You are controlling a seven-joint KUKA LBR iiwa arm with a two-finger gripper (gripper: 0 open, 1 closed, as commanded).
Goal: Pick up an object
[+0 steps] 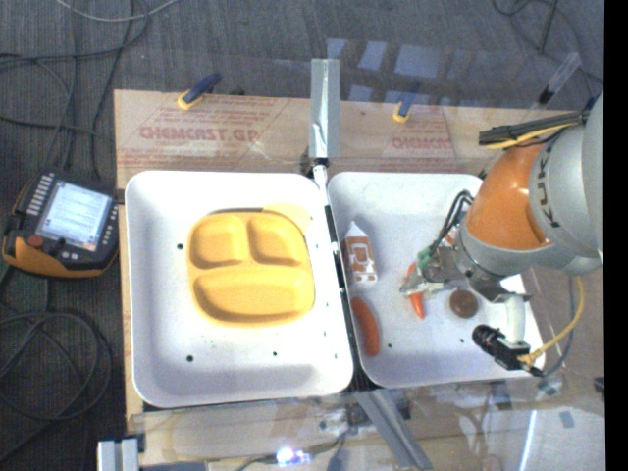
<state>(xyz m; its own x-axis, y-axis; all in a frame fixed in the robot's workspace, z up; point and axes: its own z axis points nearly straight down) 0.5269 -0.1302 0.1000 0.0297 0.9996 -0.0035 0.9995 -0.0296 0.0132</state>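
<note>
Orange carrot (419,305) beneath hand (424,281)

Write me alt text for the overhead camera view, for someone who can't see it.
A grey robot arm with an orange band reaches into the right white bin, its gripper over a small orange carrot-shaped toy. Nearby lie a red sausage-shaped toy and a small white carton; the left white bin holds a yellow divided tray.

Smooth yellow plastic tray (253,268), glossy white bins (157,361)

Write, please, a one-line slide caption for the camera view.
KUKA arm reaches into the right bin near a small carrot; a yellow tray lies in the left bin.
</note>
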